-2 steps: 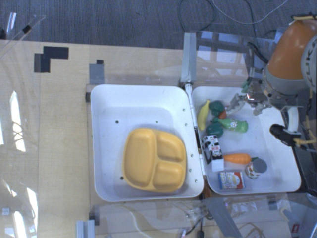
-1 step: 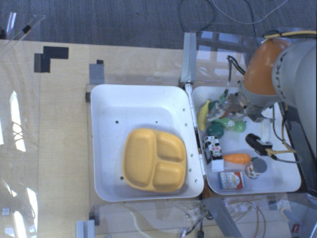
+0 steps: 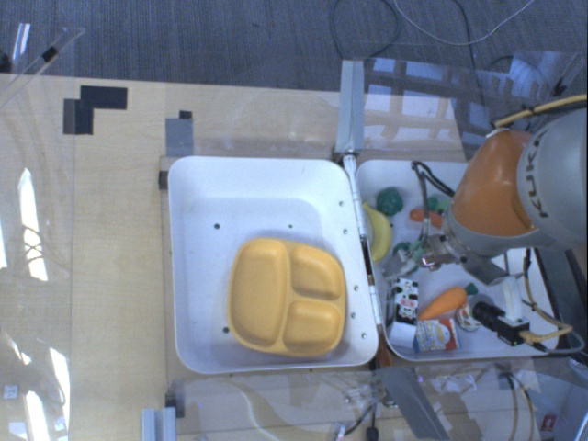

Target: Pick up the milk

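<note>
The milk [image 3: 404,301] is a small white carton with black cow spots. It lies in the right bin [image 3: 459,169], close to the left wall and towards the front. My gripper [image 3: 404,261] hangs low over the right bin, just behind the milk and a little above it, under the arm's orange band. Nothing shows between the gripper and the carton, and the two stand apart.
Around the milk lie an orange carrot [image 3: 443,302], a white, blue and red packet [image 3: 435,335], a yellow banana [image 3: 378,233], a green item [image 3: 390,200] and a small orange piece [image 3: 418,215]. The left bin [image 3: 193,246] holds a yellow divided plate [image 3: 286,295].
</note>
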